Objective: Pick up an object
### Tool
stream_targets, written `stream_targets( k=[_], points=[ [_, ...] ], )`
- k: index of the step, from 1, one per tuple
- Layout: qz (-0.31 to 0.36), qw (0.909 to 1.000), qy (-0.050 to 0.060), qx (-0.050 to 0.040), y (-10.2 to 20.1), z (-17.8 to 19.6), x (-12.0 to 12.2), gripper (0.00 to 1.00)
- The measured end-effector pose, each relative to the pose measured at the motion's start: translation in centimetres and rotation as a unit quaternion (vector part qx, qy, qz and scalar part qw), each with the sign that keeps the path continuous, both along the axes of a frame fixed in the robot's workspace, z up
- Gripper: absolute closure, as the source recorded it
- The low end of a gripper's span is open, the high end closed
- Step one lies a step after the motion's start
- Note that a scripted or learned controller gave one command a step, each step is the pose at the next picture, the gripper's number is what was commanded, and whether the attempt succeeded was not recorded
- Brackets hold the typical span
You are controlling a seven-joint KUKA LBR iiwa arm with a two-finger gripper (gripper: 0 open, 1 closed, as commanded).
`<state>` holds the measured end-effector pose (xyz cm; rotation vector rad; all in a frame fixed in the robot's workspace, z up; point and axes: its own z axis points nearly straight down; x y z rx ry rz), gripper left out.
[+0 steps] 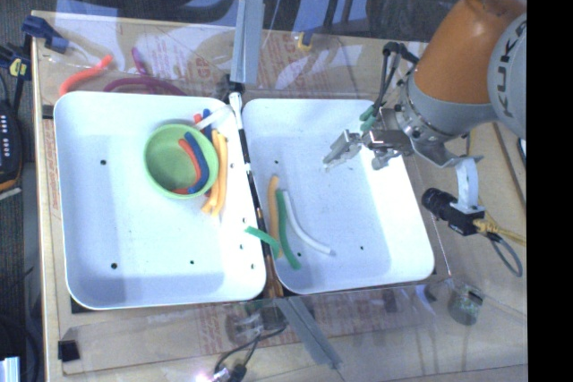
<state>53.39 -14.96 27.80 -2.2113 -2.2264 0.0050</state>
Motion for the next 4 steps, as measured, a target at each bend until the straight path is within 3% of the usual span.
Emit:
stream_targets(
  k=[1, 2, 3, 4],
  points=[
    [-0.152, 0.9884, 0.000, -0.0017, 4.9, -17.0, 1.9, 0.00],
    [-0.149, 0.9888, 0.002, -0.0023, 4.8, -16.1, 1.9, 1.00],
    [-0.149, 0.9888, 0.002, -0.0025, 4.9, -16.1, 1.9, 0.00],
    [-0.125, 0.9922, -0.001, 0.0000, -1.0, -13.0, 5.4, 0.00]
  ],
)
